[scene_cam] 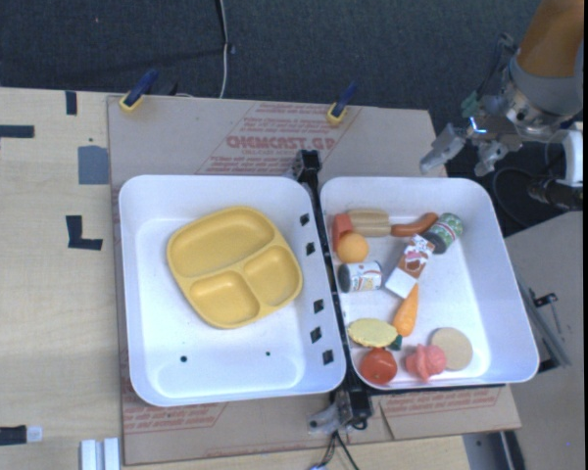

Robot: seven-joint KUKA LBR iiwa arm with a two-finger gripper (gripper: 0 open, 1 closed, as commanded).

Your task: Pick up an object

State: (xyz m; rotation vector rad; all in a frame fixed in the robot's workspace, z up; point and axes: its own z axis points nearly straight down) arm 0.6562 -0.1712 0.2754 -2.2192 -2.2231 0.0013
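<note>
I saw a yellow tray [234, 266] in the left bin [142, 360], toy food, including a carrot [406, 310], in the right bin [505, 292]; the gripper [467, 151] hung spread, holding nothing.

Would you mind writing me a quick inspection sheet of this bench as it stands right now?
Surface: bench bearing two white bins side by side on a printed board.
Job's things: right bin holds toy food, among it a carrot, a tomato, an orange, a hot dog bun and a small can.
Clutter: left bin holds a yellow divided tray.
Grippers: gripper open, holding nothing, above the bench past the right bin's far right corner.
Cables: a black cable runs behind the bench.
Surroundings: two clamps on the board's far edge; dark backdrop.
</note>
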